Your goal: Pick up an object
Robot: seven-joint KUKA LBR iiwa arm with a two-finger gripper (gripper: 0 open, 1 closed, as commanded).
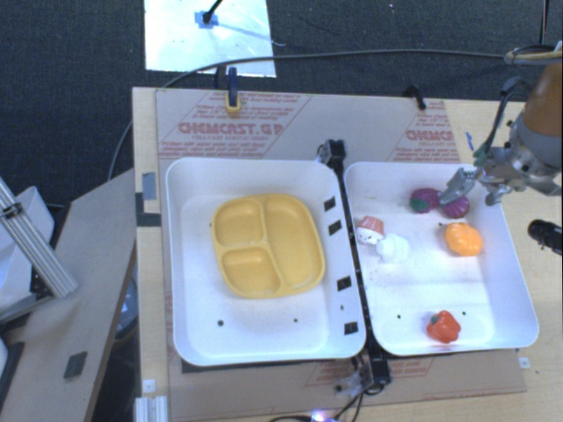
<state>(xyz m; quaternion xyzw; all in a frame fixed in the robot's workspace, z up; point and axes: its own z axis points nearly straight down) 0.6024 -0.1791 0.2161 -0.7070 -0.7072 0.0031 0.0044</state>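
Risk first: the gripper (472, 185) sits at the upper right of the frame, over the far edge of the right bin (519, 319), its two fingers spread apart with nothing between them, just beside the purple objects (437, 202). We judge the likeliest failure to be a glancing contact — a finger landing on the rounded purple shapes and nudging them toward the bin wall instead of straddling one. The orange object (463, 239) lies close below, so a descent off target could knock it away too. Other candidates in the same bin: a red pepper-like toy (444, 326) toward the lower right, and a small pink-and-white piece (370, 229) beside a white lump (392, 248) near the divider; white on white may be hard to locate. The left bin (189, 323) bears a yellow compartment tray (266, 244), well apart from the arm. Both bins rest on a brown board printed with red lettering (229, 130) — around it, dark carpet, a pale sheet (207, 25) at upper left, and a cable (387, 56) across the top.
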